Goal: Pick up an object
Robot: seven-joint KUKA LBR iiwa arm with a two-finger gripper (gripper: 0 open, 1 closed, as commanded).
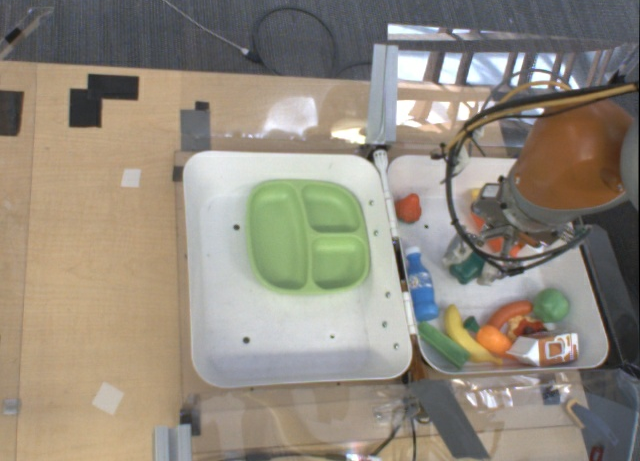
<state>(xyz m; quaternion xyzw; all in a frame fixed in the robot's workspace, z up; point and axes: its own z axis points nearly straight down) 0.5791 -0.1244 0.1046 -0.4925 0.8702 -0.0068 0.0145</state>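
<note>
Nearest the camera, along the front wall of the right bin (598,349), toy food is lying piled: a green pepper (442,344), a banana (462,334), an orange piece (493,339), a white carton (548,350) and a green ball (551,304). A blue bottle (421,289) is lying by the divider and a red tomato (408,208) is sitting farther back. I am hanging my pincer (482,254) over the bin's middle, just above a dark green piece (467,269). I cannot tell how the pincer is set. I am judging a straight descent best, centred on one loose item, clear of the pile. My wrist is pointing steeply down, orange band uppermost, reaching in from the right. The green plate (306,236) is resting in the left bin (215,279).
</note>
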